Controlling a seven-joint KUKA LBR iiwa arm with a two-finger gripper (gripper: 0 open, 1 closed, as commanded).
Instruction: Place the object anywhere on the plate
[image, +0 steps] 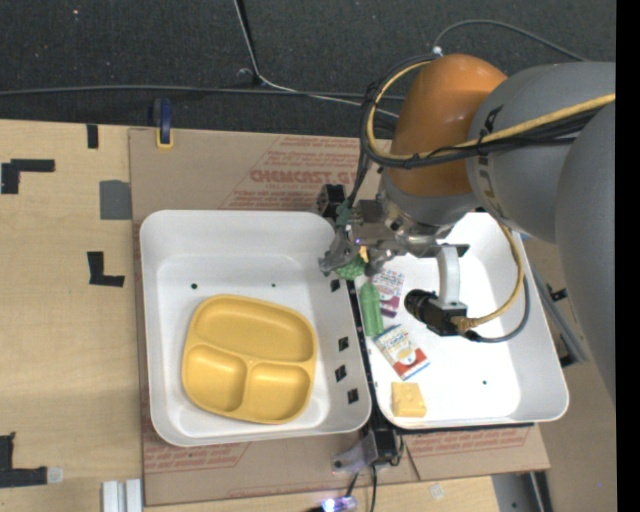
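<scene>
One plate (250, 357), two bins (160, 250), four objects (408, 399)

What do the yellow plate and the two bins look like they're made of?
Yellow plate: likely moulded plastic, matte, with rounded dividers forming three compartments and soft highlights. Left bin and right bin: probably thin formed plastic, smooth and slightly glossy, with rounded corners and rolled rims.

The yellow plate (249, 358) lies in the left white bin (160, 300), low and left of the frame's centre, its three compartments bare. The grey arm (530, 140) with its orange band reaches in from the upper right, and its gripper (352, 258) hangs over the seam between the two bins, close against something green — whether it is actually held, I cannot tell. In the right bin (520, 390), along its left side, lie a green stick-shaped item (370, 310), a small white-and-red packet (402, 351) and a yellow block (408, 400) — all apart from the plate.
</scene>
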